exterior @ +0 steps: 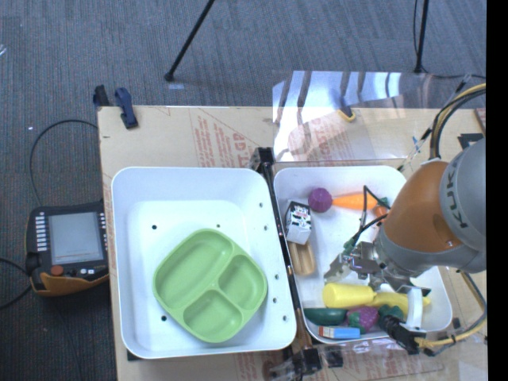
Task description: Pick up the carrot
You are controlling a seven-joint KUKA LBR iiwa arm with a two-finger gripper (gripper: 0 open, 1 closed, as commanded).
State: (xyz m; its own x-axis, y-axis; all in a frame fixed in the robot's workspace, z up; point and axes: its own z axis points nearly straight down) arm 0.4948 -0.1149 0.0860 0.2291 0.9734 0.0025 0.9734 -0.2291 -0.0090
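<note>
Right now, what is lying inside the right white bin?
In the right bin: a carrot, purple ball, small printed carton, wooden piece, yellow bottle and some toys at the front. The arm covers the bin's right part.

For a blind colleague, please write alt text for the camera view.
The grey and orange arm hangs over the right bin, which holds a carrot, a purple ball, a yellow bottle and other small items. The left bin holds a green divided tray.
</note>
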